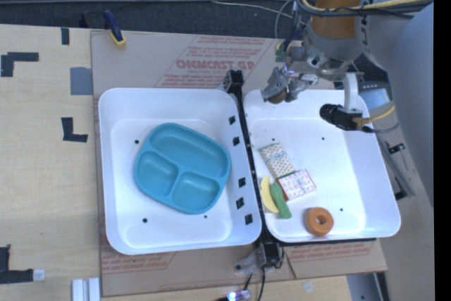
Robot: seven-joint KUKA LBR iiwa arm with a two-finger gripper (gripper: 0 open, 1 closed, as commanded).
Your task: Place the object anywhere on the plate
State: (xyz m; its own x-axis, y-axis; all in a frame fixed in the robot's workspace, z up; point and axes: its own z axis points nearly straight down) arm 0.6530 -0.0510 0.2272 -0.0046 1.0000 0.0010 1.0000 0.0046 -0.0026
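From my remote station, I see the two-finger gripper [280, 89] poised over the right white bin's [366, 173] far rim, clasping a small brown object [276, 96] between its fingers. The blue three-compartment plastic plate [182, 167] lies well to the gripper's lower left, in the left white bin [120, 151].

- The blue plate [182, 167] lies uncovered, with bare floor of the left bin [116, 222] around it.
- In the right bin [366, 173], two packets [287, 171], a yellow-green piece [275, 197] and a donut [319, 220] crowd the near-left part.
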